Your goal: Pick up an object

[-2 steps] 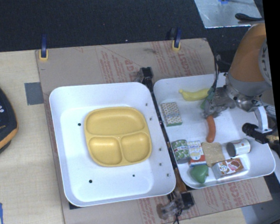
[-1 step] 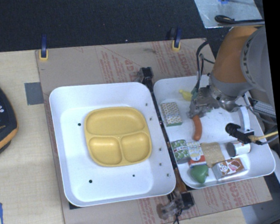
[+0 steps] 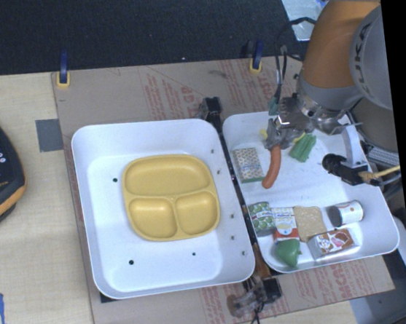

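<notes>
My gripper [image 3: 280,132] hangs low over the far part of the right bin [image 3: 372,195]. Directly below and in front of it lies an orange sausage [image 3: 271,169], its upper end reaching up to the gripper's tip. A green piece [image 3: 302,147] rests just to the gripper's right. A patterned packet [image 3: 247,163] lies to its left, near the bin's wall. The view does not show whether anything is held.
The right bin's near half holds a green packet [image 3: 260,216], a tan square [image 3: 310,219], a white can [image 3: 345,213], a red-and-white box [image 3: 334,242] and a green pepper [image 3: 288,252]. A yellow divided tray [image 3: 170,196] sits in the left bin [image 3: 105,228].
</notes>
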Robot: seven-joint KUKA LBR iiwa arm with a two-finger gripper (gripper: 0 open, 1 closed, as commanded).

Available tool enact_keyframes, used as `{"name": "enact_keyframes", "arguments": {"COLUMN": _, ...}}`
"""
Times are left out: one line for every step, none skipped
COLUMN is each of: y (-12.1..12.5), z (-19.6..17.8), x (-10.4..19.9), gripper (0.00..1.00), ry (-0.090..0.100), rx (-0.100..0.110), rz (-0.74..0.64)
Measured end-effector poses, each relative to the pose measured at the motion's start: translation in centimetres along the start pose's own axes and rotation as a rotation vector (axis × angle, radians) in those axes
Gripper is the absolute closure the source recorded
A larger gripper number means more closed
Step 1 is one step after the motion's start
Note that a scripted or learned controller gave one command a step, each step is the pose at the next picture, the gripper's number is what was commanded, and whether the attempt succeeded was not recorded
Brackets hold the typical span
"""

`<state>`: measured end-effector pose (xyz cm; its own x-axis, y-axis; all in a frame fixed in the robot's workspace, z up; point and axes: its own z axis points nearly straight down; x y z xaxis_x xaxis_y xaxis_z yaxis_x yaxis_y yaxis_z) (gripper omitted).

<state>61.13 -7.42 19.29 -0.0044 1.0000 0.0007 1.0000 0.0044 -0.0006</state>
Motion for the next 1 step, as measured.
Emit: {"name": "enact_keyframes", "arguments": {"y": -2.26, "z": 0.14, "x": 5.30, "gripper": 1.00, "ry": -0.002, "rx": 0.004, "rz": -0.003}}
